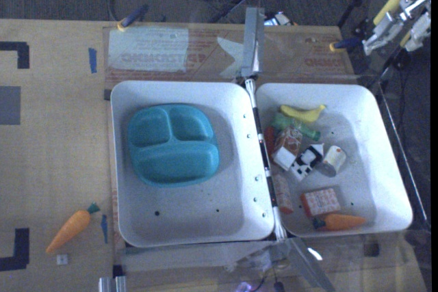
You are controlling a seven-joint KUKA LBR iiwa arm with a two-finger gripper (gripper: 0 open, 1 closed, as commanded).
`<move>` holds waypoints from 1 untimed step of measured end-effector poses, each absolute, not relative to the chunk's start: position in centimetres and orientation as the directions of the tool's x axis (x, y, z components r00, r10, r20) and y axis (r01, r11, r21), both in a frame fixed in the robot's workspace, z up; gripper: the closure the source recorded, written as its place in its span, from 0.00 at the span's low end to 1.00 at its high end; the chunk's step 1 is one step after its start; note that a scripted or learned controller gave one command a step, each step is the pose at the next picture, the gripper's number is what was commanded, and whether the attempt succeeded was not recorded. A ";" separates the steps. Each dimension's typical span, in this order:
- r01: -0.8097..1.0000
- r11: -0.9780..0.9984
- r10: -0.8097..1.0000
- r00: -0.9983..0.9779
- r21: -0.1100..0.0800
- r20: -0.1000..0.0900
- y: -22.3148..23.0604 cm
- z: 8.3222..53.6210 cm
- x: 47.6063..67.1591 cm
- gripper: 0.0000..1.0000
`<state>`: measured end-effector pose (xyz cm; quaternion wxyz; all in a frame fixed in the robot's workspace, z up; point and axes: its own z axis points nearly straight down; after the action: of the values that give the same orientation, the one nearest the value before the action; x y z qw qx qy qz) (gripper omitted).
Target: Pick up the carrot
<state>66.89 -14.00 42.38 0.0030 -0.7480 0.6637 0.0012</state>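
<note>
An orange carrot point(340, 221) lies on its side along the near wall of the right bin point(390, 147), tip pointing right, just below a small red-and-white packet point(320, 200). A second orange carrot point(68, 229) with a green top lies on the wooden bench outside the bins, at the lower left, pointing down-left.
The left bin point(137, 215) holds a blue divided plate point(174, 144). The right bin also holds a banana point(303, 111), a green item point(284, 123), a black-and-white toy point(308, 161), a small white cylinder point(335, 159) and other small packets. White and yellow hardware point(400, 14) stands beyond the top right corner.
</note>
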 end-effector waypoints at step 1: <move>-0.881 -0.474 -0.881 0.474 -0.004 -0.006 -13.7 43.3 66.9 0.00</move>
<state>66.88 -13.74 43.26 0.0029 -0.8584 0.5130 0.0015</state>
